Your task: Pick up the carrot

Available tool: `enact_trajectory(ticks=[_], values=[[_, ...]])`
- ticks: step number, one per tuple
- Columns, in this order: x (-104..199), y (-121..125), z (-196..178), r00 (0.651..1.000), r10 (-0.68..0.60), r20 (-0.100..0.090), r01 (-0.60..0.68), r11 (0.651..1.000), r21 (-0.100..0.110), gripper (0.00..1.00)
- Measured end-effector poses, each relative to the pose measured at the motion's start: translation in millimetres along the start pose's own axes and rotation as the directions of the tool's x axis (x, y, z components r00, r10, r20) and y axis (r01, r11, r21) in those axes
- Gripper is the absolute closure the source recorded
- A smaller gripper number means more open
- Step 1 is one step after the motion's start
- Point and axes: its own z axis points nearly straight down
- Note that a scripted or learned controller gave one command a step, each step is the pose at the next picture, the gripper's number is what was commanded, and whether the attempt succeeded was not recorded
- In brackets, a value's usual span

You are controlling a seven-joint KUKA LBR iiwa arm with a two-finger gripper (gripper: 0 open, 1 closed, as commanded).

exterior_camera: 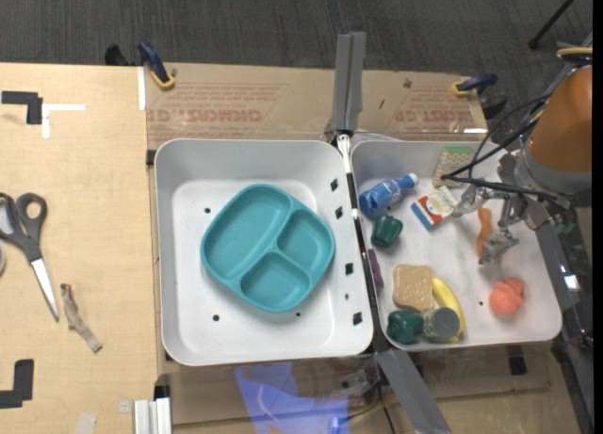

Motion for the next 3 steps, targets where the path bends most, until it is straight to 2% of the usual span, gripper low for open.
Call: enact_trajectory(ticks=[1, 2, 3], values=[[-49.5, -14.0, -0.4, 0.916, 0.400, -0.006, -0.400, 0.916, 0.001, 0.00], [-49.5, -14.1, 1.8, 0.757, 0.653, -0.013, -0.653, 0.757, 0.004, 0.00], [-56.2, -10.1, 2.0, 0.452, 0.892, -0.014, -0.892, 0.452, 0.004, 0.00]])
